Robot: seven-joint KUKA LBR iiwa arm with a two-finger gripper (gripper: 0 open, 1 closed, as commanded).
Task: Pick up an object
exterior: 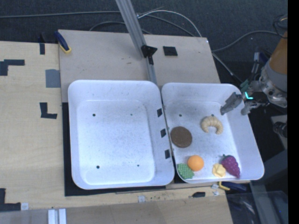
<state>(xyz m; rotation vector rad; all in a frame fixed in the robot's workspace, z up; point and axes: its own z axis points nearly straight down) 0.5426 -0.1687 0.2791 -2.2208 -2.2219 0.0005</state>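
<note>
The right bin (196,91) holds several toy foods: a tan croissant (212,123), a brown round cookie (181,136), an orange ball (195,163), a green knobbly piece (185,171), a yellow piece (218,170) and a purple grape bunch (231,165). My gripper (238,105) hangs over the bin's upper right edge, up and to the right of the croissant. Its two dark fingers are spread apart with nothing between them.
The left bin (79,125) lies beside the right one. A slanted metal pole (135,27) rises behind the bins. Cables trail across the dark floor at the back right.
</note>
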